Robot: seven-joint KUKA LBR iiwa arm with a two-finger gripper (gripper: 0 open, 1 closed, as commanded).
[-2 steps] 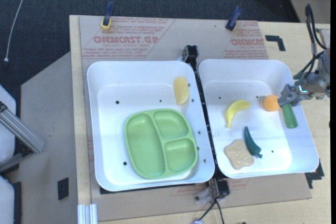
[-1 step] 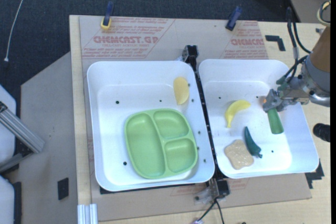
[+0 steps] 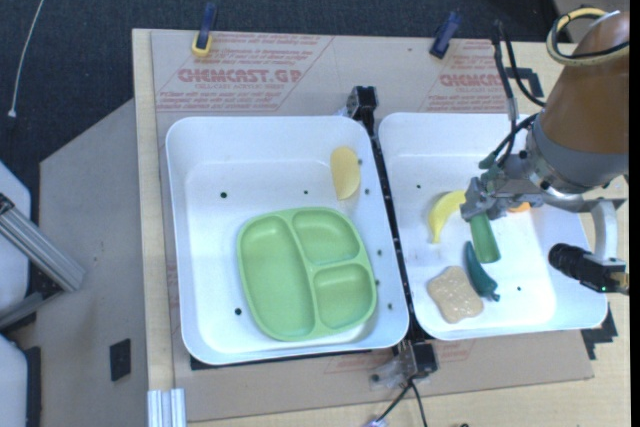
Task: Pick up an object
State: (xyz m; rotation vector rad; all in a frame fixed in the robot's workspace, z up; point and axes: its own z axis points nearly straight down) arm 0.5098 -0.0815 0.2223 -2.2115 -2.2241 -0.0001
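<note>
behind the bins, board (image 3: 250,75) reads roughly "chemcast gp"; end effector (image 3: 487,205) grip state unclear.

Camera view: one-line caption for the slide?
KUKA arm's gripper low over the right bin, above banana, green pepper and cracker; left bin holds green divided plate.

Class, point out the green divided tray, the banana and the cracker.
green divided tray (image 3: 268,277): camera view, its large left compartment.
banana (image 3: 443,212): camera view, mid-curve.
cracker (image 3: 454,294): camera view, its centre.
</note>
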